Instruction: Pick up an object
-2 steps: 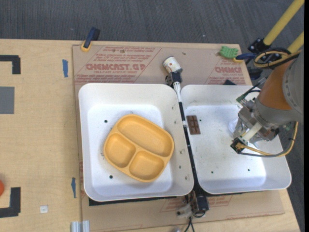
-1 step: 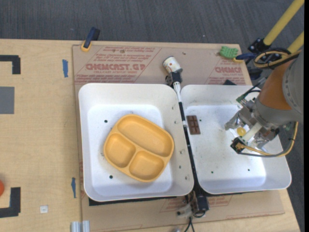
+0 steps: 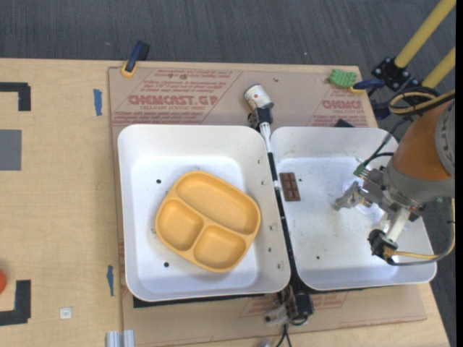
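The arm [image 3: 427,150] reaches in over the right bin [image 3: 318,270], with its gripper [image 3: 362,197] low above the bin floor near the right-hand side. The wrist housing hides the gripper's working end, so whether it is spread or closed cannot be told, and nothing can be seen held in it.

The left bin [image 3: 137,215] holds a yellow divided plate [image 3: 208,220] with three compartments, lying flat and turned at an angle. The right bin holds a small brown block [image 3: 289,186], scored like a chocolate bar, lying flat near the wall between the bins. The block is well apart from the gripper, and the plate is further away still.

Risks, as a judgement:
- **Empty closure:** no object can be seen under the gripper, so closing at this spot would probably catch nothing.
- **Block:** it is thin and flat on the floor, so the gripper may slide over it or push it against the bin wall.
- **Plate:** it is wide and shallow, so only a rim grip looks workable, and that grip could slip or tip the plate.
- **Cables:** loose cables [image 3: 412,255] hang by the wrist and may snag on the bin rim.

Red print on the cardboard sheet [image 3: 181,92] under the bins appears to read "CHEMCAST", followed by letters that are unclear. The same print repeats, partly covered, at the right. The smaller lines are too small to read.
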Controlling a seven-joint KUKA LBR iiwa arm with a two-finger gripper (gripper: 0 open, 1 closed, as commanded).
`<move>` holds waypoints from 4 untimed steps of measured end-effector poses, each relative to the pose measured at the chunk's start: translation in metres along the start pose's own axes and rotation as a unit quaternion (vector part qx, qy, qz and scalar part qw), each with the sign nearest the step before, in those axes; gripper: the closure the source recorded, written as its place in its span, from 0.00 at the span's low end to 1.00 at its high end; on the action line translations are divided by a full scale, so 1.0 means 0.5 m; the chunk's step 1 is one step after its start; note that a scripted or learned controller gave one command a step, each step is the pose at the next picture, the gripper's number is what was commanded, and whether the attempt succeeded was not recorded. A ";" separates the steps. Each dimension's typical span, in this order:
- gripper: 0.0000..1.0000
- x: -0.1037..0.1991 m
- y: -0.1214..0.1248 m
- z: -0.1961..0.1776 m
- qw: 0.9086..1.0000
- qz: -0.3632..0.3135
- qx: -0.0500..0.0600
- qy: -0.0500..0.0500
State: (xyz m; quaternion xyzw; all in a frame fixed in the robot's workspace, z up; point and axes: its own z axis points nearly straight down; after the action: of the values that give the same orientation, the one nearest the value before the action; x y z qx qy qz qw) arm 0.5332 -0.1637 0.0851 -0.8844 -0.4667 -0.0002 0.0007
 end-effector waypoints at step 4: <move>0.00 0.076 0.232 -0.002 0.909 -0.417 0.000 0.007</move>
State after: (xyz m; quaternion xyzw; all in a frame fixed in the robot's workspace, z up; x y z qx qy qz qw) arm 0.6502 -0.1978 0.0859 -0.6096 -0.7926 -0.0065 0.0039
